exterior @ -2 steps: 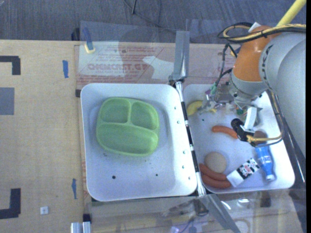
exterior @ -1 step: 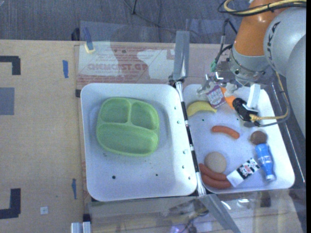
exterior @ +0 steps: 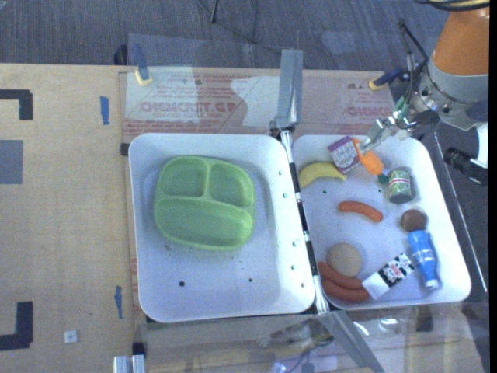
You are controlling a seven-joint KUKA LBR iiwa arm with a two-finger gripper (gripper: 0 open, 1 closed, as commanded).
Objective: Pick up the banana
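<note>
The yellow banana [exterior: 319, 174] lies curved in the far left corner of the right bin [exterior: 450, 243], close to the divider between the bins. My gripper [exterior: 390, 124] hangs over that bin's far edge, to the right of the banana and apart from it. It sits just above a purple packet [exterior: 343, 153] and a small orange carrot [exterior: 372, 162]. Nothing is visibly held in it.
The right bin also holds a green can [exterior: 399, 185], an orange sausage [exterior: 359, 210], a brown ball [exterior: 414, 221], a blue bottle [exterior: 424, 259], a black-and-white carton [exterior: 394, 273], a round bun [exterior: 345, 259] and two hot dogs [exterior: 342, 284]. A green divided plate [exterior: 204, 202] lies in the left bin [exterior: 233, 290].
</note>
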